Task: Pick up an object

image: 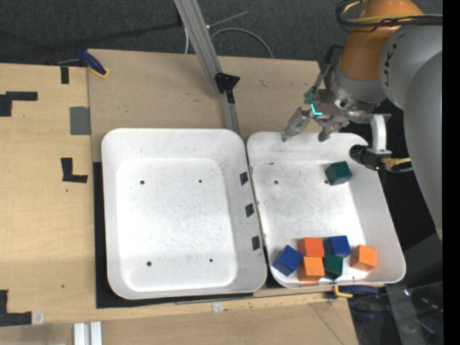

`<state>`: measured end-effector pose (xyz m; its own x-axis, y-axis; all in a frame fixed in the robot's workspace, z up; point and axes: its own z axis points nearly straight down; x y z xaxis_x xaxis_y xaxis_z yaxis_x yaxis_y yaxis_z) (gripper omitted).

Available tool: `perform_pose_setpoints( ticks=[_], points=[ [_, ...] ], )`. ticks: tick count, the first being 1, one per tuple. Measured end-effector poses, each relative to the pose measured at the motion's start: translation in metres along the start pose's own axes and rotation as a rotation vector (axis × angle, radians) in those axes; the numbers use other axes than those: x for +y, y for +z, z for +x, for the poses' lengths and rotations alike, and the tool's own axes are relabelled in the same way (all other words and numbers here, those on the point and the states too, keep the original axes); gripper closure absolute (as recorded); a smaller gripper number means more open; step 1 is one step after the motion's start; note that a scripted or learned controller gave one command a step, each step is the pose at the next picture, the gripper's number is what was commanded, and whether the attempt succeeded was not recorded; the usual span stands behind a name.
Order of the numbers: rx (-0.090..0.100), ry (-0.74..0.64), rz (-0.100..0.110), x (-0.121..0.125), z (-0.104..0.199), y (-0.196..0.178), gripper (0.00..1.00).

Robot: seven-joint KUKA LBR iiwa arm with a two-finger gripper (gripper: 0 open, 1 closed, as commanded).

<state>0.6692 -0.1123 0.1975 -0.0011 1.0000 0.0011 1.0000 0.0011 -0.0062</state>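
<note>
A wooden bench top (165, 92) carries two shallow white plastic bins side by side. The left-hand white bin (115, 149) sits with its right edge touching the right-hand white bin (267, 149). Along the near edge of the right-hand bin lies a cluster of small cubes: a blue cube (287, 259) at the near-left corner, then an orange cube (312, 246) with a second orange cube (313, 267) just in front of it, a dark green cube (333, 265) beside that, a second blue cube (338, 245) behind the green one, and a third orange cube (364, 256) towards the near-right corner. These pieces touch or nearly touch one another. Apart from them, a lone dark green cube (338, 172) rests near the far-right part of the same bin. Over the far edge of that bin hangs the two-finger gripper (310, 129) of the grey arm, its fingers spread apart with nothing between them, well clear of the lone green cube.
</note>
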Motion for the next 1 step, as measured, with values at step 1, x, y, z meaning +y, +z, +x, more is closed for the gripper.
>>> perform_pose_setpoints(
  ticks=[1],
  points=[
    [-0.002,-0.001,-0.004,0.001,-0.0004,-0.003,0.0]
  ],
)
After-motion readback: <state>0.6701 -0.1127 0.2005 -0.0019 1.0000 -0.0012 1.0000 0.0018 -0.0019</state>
